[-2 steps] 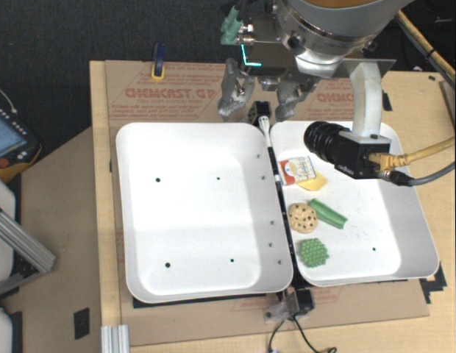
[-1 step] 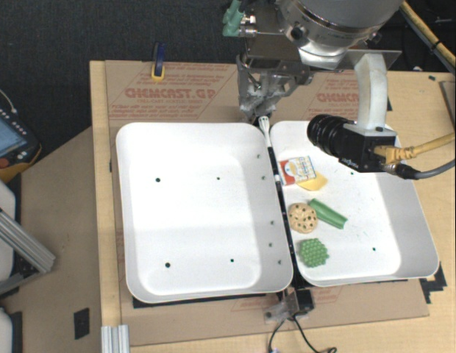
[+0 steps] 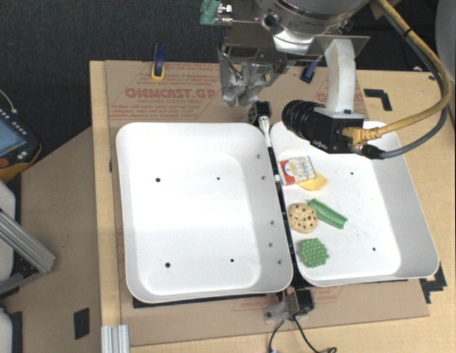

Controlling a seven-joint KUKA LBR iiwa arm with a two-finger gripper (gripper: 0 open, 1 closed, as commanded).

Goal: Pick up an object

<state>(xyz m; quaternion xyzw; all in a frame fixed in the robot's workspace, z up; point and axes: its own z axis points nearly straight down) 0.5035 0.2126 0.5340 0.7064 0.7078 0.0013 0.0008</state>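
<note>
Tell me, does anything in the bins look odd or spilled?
Nothing stands out. The cookie, carton, green stick and broccoli lie close together in the right bin, near its left wall.

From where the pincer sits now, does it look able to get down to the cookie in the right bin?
Probably yes. The cookie lies uncovered near the right bin's left wall, with the green stick touching its right side. The pincer hangs beyond the bins' far edge, and nothing stands between them.
</note>
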